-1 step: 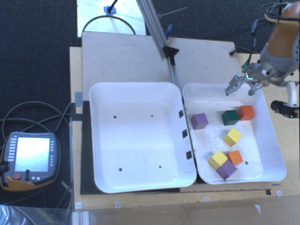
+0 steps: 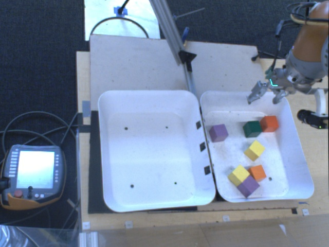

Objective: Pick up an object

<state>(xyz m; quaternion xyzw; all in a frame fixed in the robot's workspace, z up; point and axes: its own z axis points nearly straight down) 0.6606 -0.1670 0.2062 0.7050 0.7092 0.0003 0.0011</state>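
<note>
The table (image 2: 133, 60) carries two shallow white bins side by side. The left bin (image 2: 110, 153) shows bare white floor with four small dark dots. The right bin (image 2: 295, 153) holds seven small blocks.

The arm (image 2: 311, 40), grey with an orange section, enters from the right and ends above the far right corner of the right bin. The gripper (image 2: 268, 93) hangs there with its two fingers spread apart and nothing between them. It is clear of all blocks; the nearest ones lie below it in the view.

A teach pendant (image 2: 32, 176) with a lit screen rests to the left of the table, cabled. A slanted metal pole (image 2: 167, 19) crosses the top of the view and ends at the junction of the two bins.

Block positions in the right bin:
- Purple block (image 2: 218, 133): near the bin's left wall, alone.
- Green block (image 2: 252, 128): far part of the bin, touching the red-orange block (image 2: 269, 123) on its right.
- Yellow block (image 2: 254, 150): centre of the bin, apart from the others.
- Near cluster: second yellow block (image 2: 238, 175), second purple block (image 2: 248, 186) and small orange block (image 2: 258, 172), packed together.
</note>
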